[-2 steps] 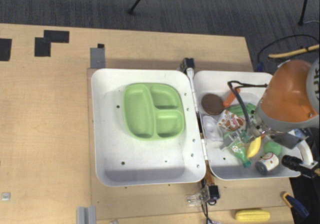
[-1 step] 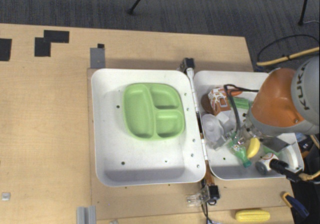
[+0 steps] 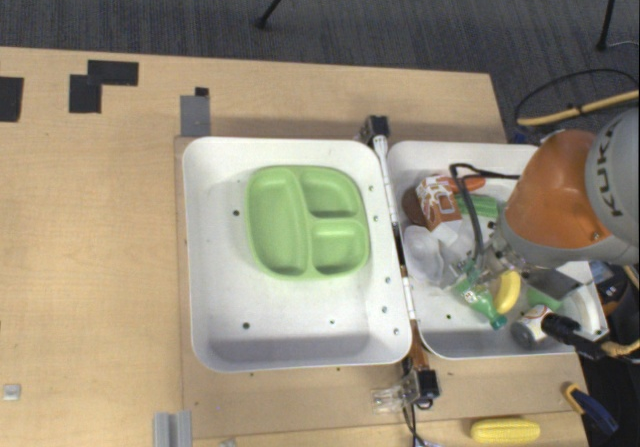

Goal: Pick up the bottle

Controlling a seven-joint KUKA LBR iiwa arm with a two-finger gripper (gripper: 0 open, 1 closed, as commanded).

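Observation:
In the right bin [image 3: 440, 343], a green bottle [image 3: 477, 296] lies on its side near the front, partly under the arm. My gripper [image 3: 483, 265] hangs low over the middle of that bin, right above the bottle's upper end, and the wrist hides its tips. A yellow banana-shaped piece [image 3: 508, 291] rests against the bottle's right side.
A brown and white carton [image 3: 435, 201] and crumpled clear plastic [image 3: 432, 257] lie left of the gripper. A green item [image 3: 482, 206] sits behind it, and a grey-capped object [image 3: 527, 333] is at the bin's front. The left bin [image 3: 215, 265] holds a green divided tray [image 3: 305, 221].

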